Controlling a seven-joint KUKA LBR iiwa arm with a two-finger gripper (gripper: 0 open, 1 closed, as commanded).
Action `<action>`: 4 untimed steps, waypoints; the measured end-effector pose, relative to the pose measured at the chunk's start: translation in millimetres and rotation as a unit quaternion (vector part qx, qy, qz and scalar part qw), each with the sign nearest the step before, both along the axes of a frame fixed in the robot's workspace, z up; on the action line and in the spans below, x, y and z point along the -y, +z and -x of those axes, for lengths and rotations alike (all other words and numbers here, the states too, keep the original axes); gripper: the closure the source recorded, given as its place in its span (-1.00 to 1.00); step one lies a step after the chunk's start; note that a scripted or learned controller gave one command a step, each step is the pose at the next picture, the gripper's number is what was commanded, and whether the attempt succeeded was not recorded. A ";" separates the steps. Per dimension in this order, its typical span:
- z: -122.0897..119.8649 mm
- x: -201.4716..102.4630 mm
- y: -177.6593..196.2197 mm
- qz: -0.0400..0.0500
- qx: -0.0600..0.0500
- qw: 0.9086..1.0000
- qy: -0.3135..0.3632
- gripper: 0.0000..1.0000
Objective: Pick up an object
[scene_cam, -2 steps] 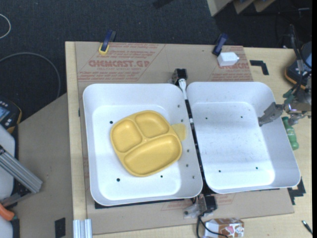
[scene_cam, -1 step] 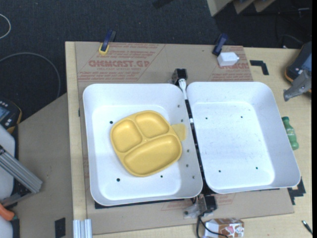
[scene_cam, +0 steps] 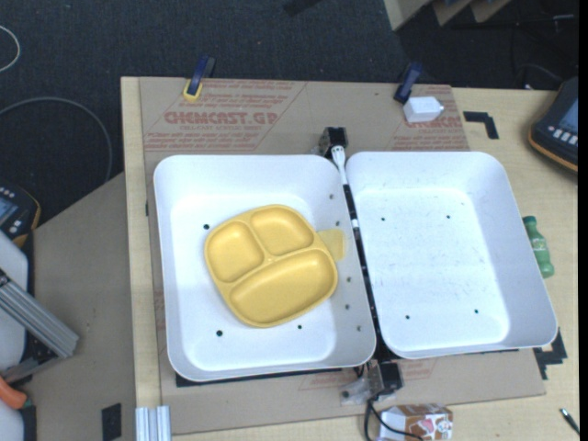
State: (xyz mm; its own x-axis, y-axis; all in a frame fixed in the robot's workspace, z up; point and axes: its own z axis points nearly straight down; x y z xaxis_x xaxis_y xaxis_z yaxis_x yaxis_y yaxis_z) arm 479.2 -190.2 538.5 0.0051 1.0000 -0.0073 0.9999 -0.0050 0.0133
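Claw: cannot tell if it is wide, narrow or holding something
Claw's way in: the arm comes from the right side of the view
Near bin (scene_cam: pixel 514 246): the white bin on the claw's side
Far bin (scene_cam: pixel 175 246): the white bin past the near one, touching it along one edge
Yellow plate (scene_cam: pixel 270 265): lies flat in the middle of the far bin; it has three little rooms
Yellow bit (scene_cam: pixel 332 243): small, touching the plate's edge on the claw's side
Done: nothing lifted yet, I think
Left: reach over the near bin, go down, grab the plate, lift it
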 end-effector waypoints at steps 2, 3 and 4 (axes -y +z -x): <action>0.4 -13.7 -105.6 -0.005 -0.012 1.000 0.002 1.00; 0.0 -81.6 -169.4 -0.006 -0.011 1.000 0.006 1.00; -21.7 -10.4 -209.7 -0.004 -0.008 1.000 0.001 1.00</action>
State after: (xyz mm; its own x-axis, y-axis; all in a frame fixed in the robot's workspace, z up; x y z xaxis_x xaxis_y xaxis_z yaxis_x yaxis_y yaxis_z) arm 500.9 -179.8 328.7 0.0026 1.0000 0.0001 1.0000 -0.0026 -0.0020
